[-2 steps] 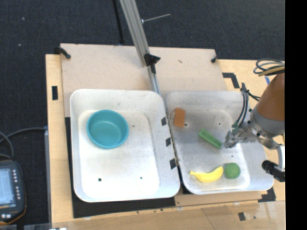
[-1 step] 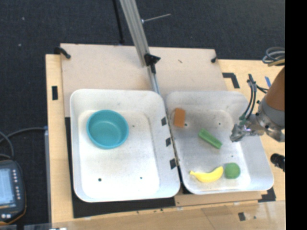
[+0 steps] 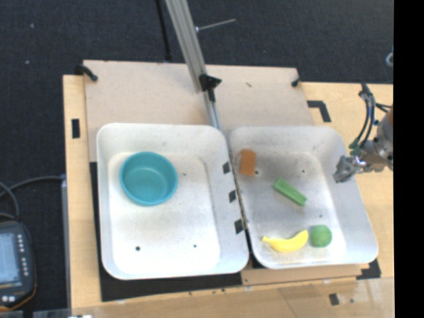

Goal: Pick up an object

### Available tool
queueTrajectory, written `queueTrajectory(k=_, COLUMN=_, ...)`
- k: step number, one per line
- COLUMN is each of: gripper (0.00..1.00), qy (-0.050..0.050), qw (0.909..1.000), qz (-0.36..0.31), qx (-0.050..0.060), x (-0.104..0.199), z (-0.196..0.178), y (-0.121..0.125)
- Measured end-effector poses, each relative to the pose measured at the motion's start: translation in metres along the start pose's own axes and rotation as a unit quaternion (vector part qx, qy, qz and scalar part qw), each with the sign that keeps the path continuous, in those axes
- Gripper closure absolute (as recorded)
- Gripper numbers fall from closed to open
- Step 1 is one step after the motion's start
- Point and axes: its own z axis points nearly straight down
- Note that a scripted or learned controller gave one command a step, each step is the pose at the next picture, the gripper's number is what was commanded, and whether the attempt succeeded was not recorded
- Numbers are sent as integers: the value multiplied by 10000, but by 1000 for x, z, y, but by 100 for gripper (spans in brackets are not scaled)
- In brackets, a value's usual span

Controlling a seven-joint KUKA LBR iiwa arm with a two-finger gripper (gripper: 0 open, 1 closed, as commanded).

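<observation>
In the right bin [image 3: 344, 207] lie an orange block [image 3: 247, 162] near its left wall, a green bar [image 3: 290, 191] in the middle, a yellow banana [image 3: 286, 242] at the front and a green ball [image 3: 320, 236] beside the banana. My gripper [image 3: 347, 168] hangs at the right bin's right rim, well right of the green bar, with nothing seen between its fingers. Its wrist reaches in from the right edge of the view.
A teal bowl [image 3: 148, 177] sits in the left bin [image 3: 199, 244]. A slanted metal pole [image 3: 191, 45] rises from behind the divider between the bins. A pendant screen [image 3: 13, 260] lies off the bench at lower left.
</observation>
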Motion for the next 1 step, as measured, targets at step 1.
queueTrajectory(k=1, gripper=100, qy=3, qw=10000, qz=-7, qx=6, x=-2, z=-51, y=2)
